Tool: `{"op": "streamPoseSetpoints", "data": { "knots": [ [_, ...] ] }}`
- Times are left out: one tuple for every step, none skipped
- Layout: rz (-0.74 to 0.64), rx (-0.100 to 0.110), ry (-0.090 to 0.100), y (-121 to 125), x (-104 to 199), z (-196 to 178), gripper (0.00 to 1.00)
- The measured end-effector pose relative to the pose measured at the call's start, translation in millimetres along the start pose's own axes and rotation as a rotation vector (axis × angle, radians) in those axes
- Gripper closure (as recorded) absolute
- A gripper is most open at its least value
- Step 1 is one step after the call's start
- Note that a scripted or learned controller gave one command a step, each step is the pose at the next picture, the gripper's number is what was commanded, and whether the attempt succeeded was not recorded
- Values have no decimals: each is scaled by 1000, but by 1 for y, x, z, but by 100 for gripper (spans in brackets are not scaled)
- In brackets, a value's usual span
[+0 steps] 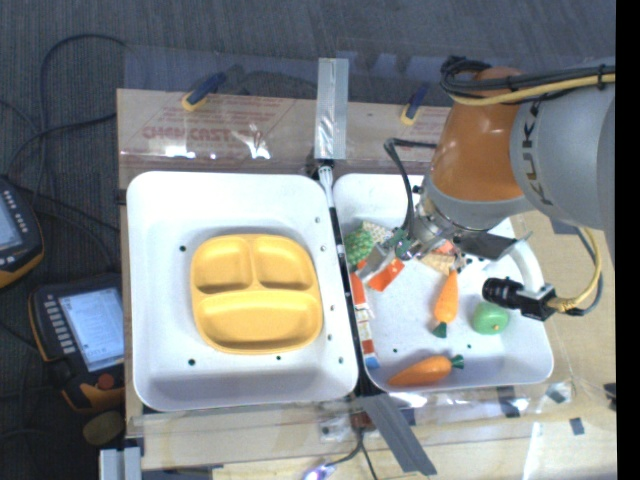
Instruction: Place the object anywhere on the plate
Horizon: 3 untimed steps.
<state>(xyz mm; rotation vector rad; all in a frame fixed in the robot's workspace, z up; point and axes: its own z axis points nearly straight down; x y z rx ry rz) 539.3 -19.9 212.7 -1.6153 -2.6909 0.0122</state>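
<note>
The plate [256, 292] is a warm yellow — plain, with no pattern — and sits in a glossy white bin [160, 218]. To the plate's right, a second white bin [530, 353] holds an orange carrot with a green top [424, 369], a smaller orange carrot [446, 299], a bright green round fruit [490, 318], a speckled pale-green piece [367, 236] and a red-orange piece [386, 274]. Right of the plate, the arm [560, 158] is grey with an orange band [480, 158]. Beyond the plate, the worktop [220, 128] is pale brown with faded red lettering — two blue-and-yellow clips [203, 89] lie on it.
</note>
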Motion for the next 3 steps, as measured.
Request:
{"op": "streamPoseSetpoints", "data": {
  "knots": [
    [-312,-3,3,14,61,32,100],
    [-63,-1,-1,106,143,-52,100],
    [-62,-1,-2,106,142,-52,0]
  ]
}}
